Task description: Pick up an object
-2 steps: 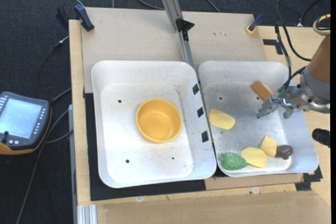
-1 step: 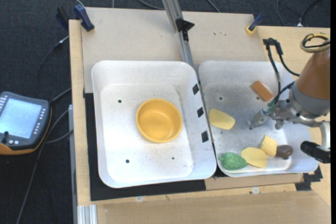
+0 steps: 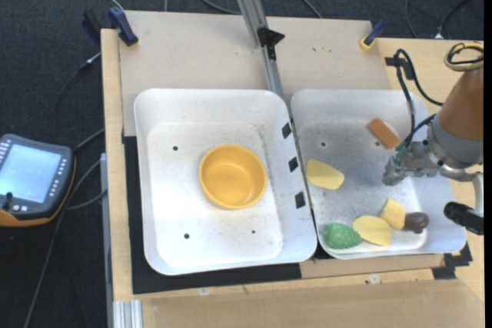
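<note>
No readable writing shows on the handheld pendant (image 3: 31,179) lying off the bench at 9 o'clock, while a yellow bowl (image 3: 233,176) sits mid-floor in the left bin (image 3: 154,119). In the right bin (image 3: 338,105), a yellow piece (image 3: 325,174) lies at 9 o'clock, a green piece (image 3: 340,235), two more yellow pieces (image 3: 373,230) and a brown piece (image 3: 416,222) crowd 6 o'clock, and an orange block (image 3: 383,132) rests toward 12. The arm (image 3: 461,119) reaches in from 3 o'clock, its gripper (image 3: 398,169) low over bare floor below the block; whether it is wide or narrow cannot be told
</note>
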You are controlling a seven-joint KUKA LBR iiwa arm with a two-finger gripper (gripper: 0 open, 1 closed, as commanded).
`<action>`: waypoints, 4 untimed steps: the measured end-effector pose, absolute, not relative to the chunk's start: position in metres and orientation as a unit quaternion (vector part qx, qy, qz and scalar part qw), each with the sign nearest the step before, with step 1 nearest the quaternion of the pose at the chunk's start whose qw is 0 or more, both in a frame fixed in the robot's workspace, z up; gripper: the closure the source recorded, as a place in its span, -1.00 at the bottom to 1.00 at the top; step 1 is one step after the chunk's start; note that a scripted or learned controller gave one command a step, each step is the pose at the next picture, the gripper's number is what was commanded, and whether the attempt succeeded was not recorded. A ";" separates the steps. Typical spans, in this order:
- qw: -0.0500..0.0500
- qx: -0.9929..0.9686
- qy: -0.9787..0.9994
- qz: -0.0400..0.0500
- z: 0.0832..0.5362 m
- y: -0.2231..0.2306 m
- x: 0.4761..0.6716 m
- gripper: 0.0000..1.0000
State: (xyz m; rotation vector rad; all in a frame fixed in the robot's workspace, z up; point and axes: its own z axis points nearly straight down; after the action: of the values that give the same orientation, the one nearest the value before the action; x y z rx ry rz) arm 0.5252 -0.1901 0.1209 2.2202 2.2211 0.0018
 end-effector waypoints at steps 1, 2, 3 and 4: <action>0.002 0.707 0.707 0.001 0.164 -0.187 0.523 1.00; 0.002 0.707 0.708 0.002 0.220 -0.183 0.533 1.00; 0.002 0.707 0.707 0.002 0.272 -0.183 0.534 1.00; 0.000 0.705 0.709 0.001 0.276 -0.126 0.546 1.00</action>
State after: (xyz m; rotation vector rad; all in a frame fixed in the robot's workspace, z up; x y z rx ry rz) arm 0.5456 -0.1258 0.2758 2.2156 2.2268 0.0030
